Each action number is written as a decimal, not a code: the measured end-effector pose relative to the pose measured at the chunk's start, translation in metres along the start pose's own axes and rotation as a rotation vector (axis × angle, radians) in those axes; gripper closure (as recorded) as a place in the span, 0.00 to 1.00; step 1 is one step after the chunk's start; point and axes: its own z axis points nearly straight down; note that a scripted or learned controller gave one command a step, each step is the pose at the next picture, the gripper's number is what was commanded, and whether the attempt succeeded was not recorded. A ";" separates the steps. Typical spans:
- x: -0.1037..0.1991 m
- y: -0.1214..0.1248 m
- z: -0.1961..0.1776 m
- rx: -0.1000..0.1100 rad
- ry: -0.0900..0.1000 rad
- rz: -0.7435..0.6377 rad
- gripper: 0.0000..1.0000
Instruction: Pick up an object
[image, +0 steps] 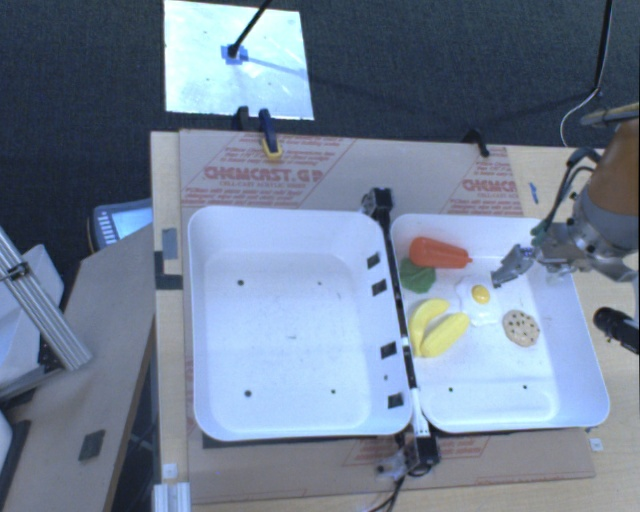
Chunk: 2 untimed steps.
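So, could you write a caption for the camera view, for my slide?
Gripper hovers over right bin holding toy carrot, bananas, fried egg and cookie.

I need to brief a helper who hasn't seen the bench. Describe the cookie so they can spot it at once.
Look in the right bin, the one the arm reaches into. The toys sit in its upper half; the cookie is the one farthest right, beside the fried egg and below the gripper. It is a small tan disc with dark specks, unlike the yellow bananas and orange carrot.
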 end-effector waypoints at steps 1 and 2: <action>0.037 0.074 -0.038 -0.010 -0.001 -0.007 0.00; 0.102 0.102 -0.063 -0.005 0.001 -0.006 0.00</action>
